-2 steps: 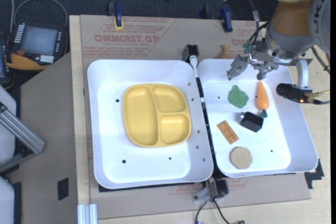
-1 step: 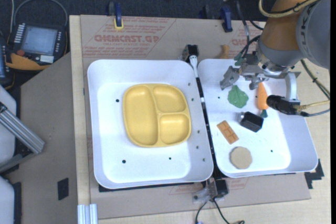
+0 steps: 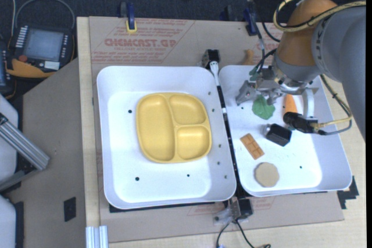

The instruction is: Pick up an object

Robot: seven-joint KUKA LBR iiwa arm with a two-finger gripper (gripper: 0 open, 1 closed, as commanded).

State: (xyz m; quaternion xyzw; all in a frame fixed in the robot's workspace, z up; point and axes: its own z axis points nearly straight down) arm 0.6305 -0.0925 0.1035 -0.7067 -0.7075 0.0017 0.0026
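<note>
Hovering low in the right-hand shallow white bin (image 3: 331, 180), the claw (image 3: 260, 92) sits just above a small crumpled green object (image 3: 263, 108); its grip I cannot tell from this slant. Beside it lies an orange carrot-like piece (image 3: 290, 104), farther out a black block (image 3: 278, 135), a brown rectangular wafer (image 3: 251, 146) and a round tan disc (image 3: 267, 174). The green object looks the likely target, since the claw is poised over it.

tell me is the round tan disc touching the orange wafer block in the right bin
Apart. The camera view shows bare white bin floor between the round tan disc and the orange wafer block.
</note>
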